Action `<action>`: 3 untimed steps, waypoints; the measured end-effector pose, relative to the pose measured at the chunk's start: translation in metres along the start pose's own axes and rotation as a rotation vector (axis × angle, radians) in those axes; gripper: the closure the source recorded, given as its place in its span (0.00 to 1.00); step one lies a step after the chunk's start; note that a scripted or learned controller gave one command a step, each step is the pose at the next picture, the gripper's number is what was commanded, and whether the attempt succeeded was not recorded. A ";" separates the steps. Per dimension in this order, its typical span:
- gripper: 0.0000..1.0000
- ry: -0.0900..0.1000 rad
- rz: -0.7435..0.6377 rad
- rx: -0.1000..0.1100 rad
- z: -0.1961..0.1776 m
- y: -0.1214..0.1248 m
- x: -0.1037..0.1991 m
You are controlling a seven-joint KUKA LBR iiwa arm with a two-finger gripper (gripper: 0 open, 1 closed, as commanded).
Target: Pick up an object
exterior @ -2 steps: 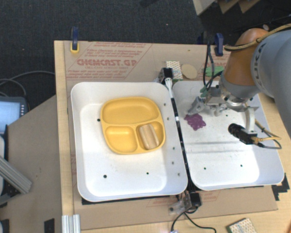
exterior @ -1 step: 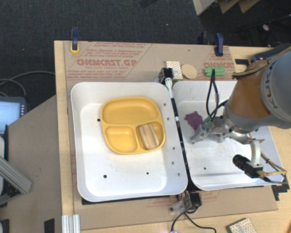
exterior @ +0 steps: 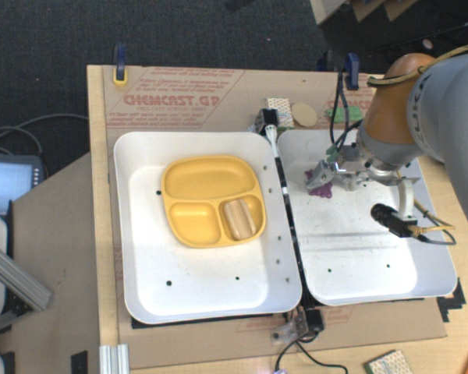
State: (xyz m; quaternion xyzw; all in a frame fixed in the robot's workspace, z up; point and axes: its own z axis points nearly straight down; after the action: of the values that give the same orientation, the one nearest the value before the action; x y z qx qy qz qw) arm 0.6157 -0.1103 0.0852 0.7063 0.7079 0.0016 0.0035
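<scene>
On my feed the left bin (exterior: 136,232) holds a yellow divided plate (exterior: 210,179), lying flat a little above the bin's middle. In the plate's lower right compartment lies a tan oblong piece (exterior: 238,218). Its long axis runs from the top of the view to the bottom, leaning slightly, and it stays within that compartment.

Behind the seam between the bins, on the brown table (exterior: 179,92), I see a small round tan disc (exterior: 304,115) with a green item (exterior: 343,116) just to its right. Both are outside the bins.

In the right bin (exterior: 359,275) a small purple piece (exterior: 322,188) lies on the floor in the upper left part, near the bin's left wall and well apart from the plate. It is lumpy. Its longer side seems to run roughly across the view, dipping a little to the right, but it is too small for me to say which end leads.

The claw (exterior: 326,174) sits right at the purple piece, just above it in the view and overlapping its upper edge. I cannot tell whether the claw is open or closed, nor whether it has hold of the piece.

The arm (exterior: 452,107) comes in from the upper right. Its grey bulk is over the bin's far right corner, and the orange band (exterior: 390,107) curves down and to the left into the wrist. The tool end is angled toward the left of the view, low over the bin.
</scene>
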 end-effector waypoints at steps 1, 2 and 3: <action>0.00 -0.001 0.006 0.005 0.000 -0.007 -0.045; 0.00 0.002 -0.004 0.001 0.000 0.054 0.008; 0.00 0.003 0.005 0.010 0.001 0.022 -0.029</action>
State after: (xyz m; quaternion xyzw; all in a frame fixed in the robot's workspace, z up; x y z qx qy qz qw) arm 0.6375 -0.1393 0.0850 0.7082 0.7060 -0.0010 -0.0013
